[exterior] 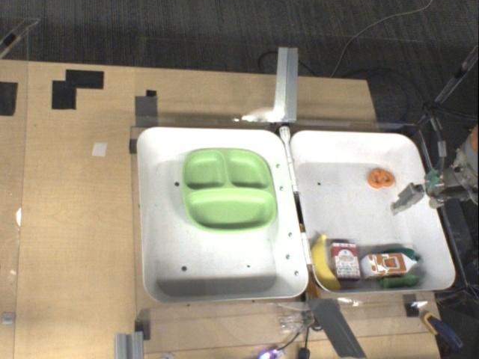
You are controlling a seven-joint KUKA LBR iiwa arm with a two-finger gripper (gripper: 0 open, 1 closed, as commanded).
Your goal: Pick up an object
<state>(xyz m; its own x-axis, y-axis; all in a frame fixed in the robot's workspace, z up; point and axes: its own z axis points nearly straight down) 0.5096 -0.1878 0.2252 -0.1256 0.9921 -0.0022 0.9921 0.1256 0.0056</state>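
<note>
So this looks like the approach step, nothing grabbed yet. The grey metal end effector (410,197) hangs at the right edge of the right-hand shallow white bin (352,155), low over the bin floor, and whether it's open or closed, honestly can't tell from up here.

Closest candidate is the small round orange toy (380,178), sitting alone on bare floor just up and left of the end effector. Bright orange, flattish, kind of bumpy like a little pumpkin or cookie. Next move probably calls for shifting over it, then dropping straight down.

The rest is crowded along the bin's near wall: a yellow banana (322,260), a small red-and-white carton (344,261), an orange-and-white box (387,263) and something green (399,280), all touching or nearly. Harder picks, probably.

The green divided plastic plate (227,188) sits in the left white bin (161,223).
</note>
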